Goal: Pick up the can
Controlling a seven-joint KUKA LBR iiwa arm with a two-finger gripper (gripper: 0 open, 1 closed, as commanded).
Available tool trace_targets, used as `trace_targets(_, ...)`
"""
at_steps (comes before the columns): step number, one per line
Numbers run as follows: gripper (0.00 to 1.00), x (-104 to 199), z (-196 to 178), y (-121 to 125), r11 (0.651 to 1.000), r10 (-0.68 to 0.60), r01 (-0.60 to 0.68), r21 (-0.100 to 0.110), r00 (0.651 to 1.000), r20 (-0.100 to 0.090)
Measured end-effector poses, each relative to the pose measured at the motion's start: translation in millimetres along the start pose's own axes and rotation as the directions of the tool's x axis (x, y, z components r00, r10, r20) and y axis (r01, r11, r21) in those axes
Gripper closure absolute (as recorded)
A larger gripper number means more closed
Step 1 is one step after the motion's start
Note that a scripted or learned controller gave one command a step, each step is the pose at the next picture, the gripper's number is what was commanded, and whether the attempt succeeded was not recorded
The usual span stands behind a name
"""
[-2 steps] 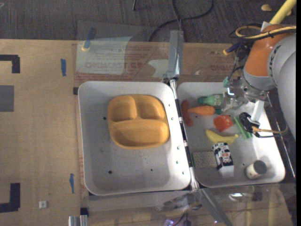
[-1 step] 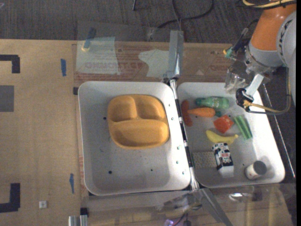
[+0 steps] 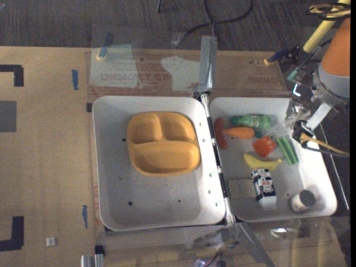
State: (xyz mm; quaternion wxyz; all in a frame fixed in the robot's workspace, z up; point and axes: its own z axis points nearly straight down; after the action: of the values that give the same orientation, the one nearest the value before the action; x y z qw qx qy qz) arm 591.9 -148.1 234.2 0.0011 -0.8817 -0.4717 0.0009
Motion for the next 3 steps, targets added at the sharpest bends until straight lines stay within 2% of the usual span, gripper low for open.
trace_targets(1, 1.0, -8.1, -60.5, 48.9, 0.999, -0.054, 0.054, -0.004, 0.999, 0.0)
trace_targets(2, 1.0, -53.0, 11.5, 4.2, 1.0, 0.012, -0.012, -0.001, 1.0, 0.0)
trace_targets(3, 1.0, 10.1, 20.5, -21.7, 0.999, 0.046, -0.046, 0.001, 0.999, 0.0)
